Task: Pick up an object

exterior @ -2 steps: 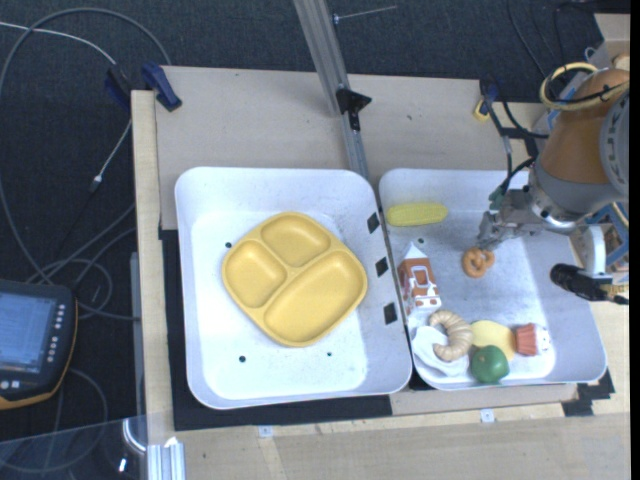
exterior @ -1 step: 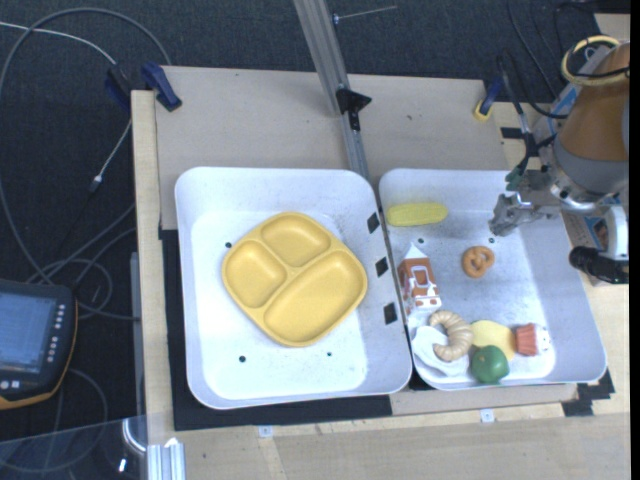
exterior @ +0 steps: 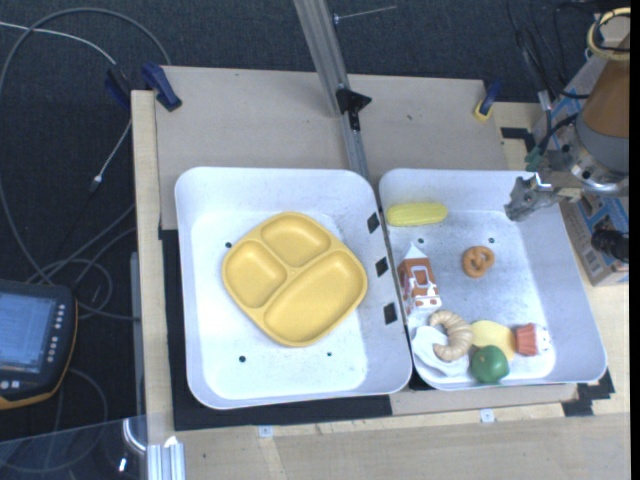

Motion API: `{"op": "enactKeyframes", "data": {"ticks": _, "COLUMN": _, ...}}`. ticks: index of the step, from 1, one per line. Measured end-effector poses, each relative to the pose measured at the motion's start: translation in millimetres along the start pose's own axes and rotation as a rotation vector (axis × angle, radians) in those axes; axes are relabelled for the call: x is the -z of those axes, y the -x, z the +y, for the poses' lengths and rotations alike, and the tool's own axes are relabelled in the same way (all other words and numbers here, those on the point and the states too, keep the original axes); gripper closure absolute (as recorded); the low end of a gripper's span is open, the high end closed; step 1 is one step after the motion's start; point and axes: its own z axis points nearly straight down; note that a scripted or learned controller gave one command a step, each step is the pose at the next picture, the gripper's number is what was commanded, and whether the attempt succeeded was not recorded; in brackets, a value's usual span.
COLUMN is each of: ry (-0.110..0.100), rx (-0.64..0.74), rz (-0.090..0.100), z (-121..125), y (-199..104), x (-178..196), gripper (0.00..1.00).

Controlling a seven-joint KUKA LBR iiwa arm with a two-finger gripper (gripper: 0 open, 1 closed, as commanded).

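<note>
**Gripper poised at the bin's far corner, nothing held**

Nearest the camera, the right bin [exterior: 560, 268] carries its densest cluster along the front edge: a small white plate [exterior: 425, 353] with a tan croissant-like pastry [exterior: 452, 333], a yellow piece [exterior: 488, 333], a green ball [exterior: 489, 365] and a red-and-white item [exterior: 528, 340], all touching or overlapping. That crowding is the main risk, as I judge it: a descent here could close on two things at once, or nudge one against the rim and come up bare. The pieces lying flat, like the small pretzel [exterior: 478, 261], give little height for fingers to catch.

Further back sit a red-and-white carton [exterior: 418, 280] near the divider, the pretzel well apart from it, and a yellow corn cob [exterior: 417, 213] near the far wall. These isolated pieces look the safer targets.

The left bin [exterior: 200, 298] holds a yellow divided plate [exterior: 294, 278], its three compartments bare.

Farthest off, the gripper [exterior: 522, 200] hangs over the right bin's far right corner, away from every object. Whether its fingers are spread or pressed together cannot be told from here.
</note>
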Motion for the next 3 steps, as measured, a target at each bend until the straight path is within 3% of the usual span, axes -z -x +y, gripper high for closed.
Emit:
{"op": "enactKeyframes", "data": {"ticks": 1, "ry": 0.001, "rx": 0.001, "rz": 0.001, "z": 6.9, "y": -8.2, "x": 50.0, "gripper": 1.00}}
{"op": "enactKeyframes", "data": {"ticks": 2, "ry": -0.001, "rx": 0.000, "rz": 0.001, "z": 8.2, "y": -8.3, "x": 72.0, "gripper": 1.00}}
{"op": "enactKeyframes", "data": {"ticks": 3, "ry": -0.009, "rx": 0.005, "rz": 0.006, "z": -6.9, "y": -65.3, "x": 75.2, "gripper": 1.00}}
